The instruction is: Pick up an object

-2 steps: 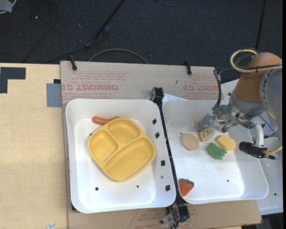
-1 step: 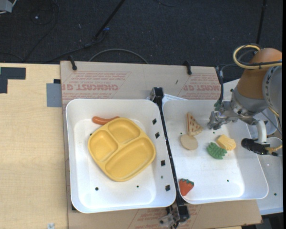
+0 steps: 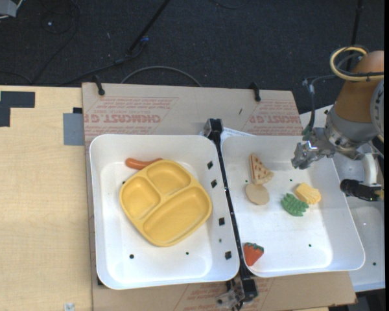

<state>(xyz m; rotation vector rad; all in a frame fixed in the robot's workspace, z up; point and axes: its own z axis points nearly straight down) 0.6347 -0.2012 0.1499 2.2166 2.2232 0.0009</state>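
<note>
Over right white bin's [image 3: 340,251] upper right edge, grey two-finger gripper [image 3: 302,157], seemingly holding nothing; fingers too small to judge. Nearest below: ridged yellow corn-like toy [image 3: 308,194], touching leafy green toy [image 3: 293,205].

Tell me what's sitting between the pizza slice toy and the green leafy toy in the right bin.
In the camera view, a round beige cookie-like piece lies between the pizza slice toy and the green leafy toy, just below the slice's tip.
</note>
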